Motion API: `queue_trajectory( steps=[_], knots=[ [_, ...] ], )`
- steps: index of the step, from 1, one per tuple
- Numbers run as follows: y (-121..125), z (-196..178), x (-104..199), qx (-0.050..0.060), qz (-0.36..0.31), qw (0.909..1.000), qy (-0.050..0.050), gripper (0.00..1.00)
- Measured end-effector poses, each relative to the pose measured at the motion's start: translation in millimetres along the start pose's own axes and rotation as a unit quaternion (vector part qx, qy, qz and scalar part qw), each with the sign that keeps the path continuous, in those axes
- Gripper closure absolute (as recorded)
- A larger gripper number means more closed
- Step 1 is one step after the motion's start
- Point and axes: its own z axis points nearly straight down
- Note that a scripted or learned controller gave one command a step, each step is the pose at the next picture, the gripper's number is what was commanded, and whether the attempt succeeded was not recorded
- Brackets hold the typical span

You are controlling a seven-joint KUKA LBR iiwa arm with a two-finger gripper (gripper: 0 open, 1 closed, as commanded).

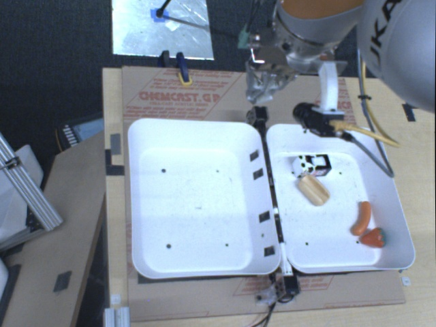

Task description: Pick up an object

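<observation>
**Q:** What is on the bench?

**A:** Two shallow white bins sit side by side on a sheet of cardboard (170, 95) printed with red lettering. The left bin (139, 182) is nearer the middle of the view. The right bin (403, 249) touches it along a dark seam with small clips.

**Q:** Where are the things to pick up?

**A:** All four lie in the right bin. A small black-and-white item (313, 163) sits near the bin's middle, toward the far wall. A tan roll (313, 190) lies just in front of it, almost touching, at a slant. An orange sausage shape (362, 217) lies near the right wall. A red piece with a green tip (372, 237) is just beside the sausage's lower end, in the near right corner.

**Q:** And the arm?

**A:** The grey arm (398, 26) with its orange band comes in from the upper right. Its gripper (259, 107) hangs above the far end of the seam between the bins, over the bins' far rims. It is well apart from all four things.

**Q:** Is the gripper open or closed?

**A:** I cannot tell; it is small and partly lost against the dark seam. No object is seen in it.

**Q:** Anything else nearby?

**A:** A yellow cable (373, 134) runs from a black fitting (312, 117) over the right bin's far edge. A shiny foil sheet (136, 19) lies beyond the cardboard, and a blue clamp (182, 65) grips the cardboard's far edge.
</observation>
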Motion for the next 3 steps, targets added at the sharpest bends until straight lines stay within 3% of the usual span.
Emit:
queue_trajectory(
  steps=[1, 2, 3],
  knots=[
    [62.6, -31.8, 65.2, -0.005, -0.005, 1.0000, 0.003, 1.00],
    [-20.2, -98.6, 28.7, -0.003, -0.002, 1.0000, 0.003, 1.00],
    [-74.7, -113.2, -38.8, 0.000, 0.000, 1.0000, 0.002, 1.00]
  ],
)
